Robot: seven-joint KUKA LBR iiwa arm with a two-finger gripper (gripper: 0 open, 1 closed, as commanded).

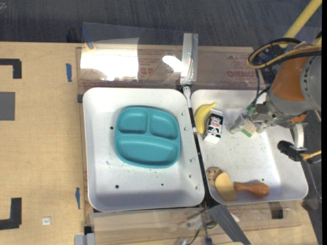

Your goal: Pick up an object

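Observation:
In the right bin (271, 180), a yellow banana (202, 116) lies against the left wall with a small white and black carton (214, 126) touching it. A wooden tool (239, 187) with a round pale head and an orange-brown handle rests near the front edge, beside a small speckled round piece (212, 173). My gripper (246, 126) hangs low over the back middle of the right bin, just right of the carton. A small green bit (249, 132) shows at its tip. Whether it is held is unclear.
The left bin (97, 182) holds a teal divided plate (148, 136). A clear plastic panel (135, 60) stands behind the bins. A dark part (290, 150) sticks out near the right bin's right wall. The arm's orange band (287, 80) is above the bin's back right corner.

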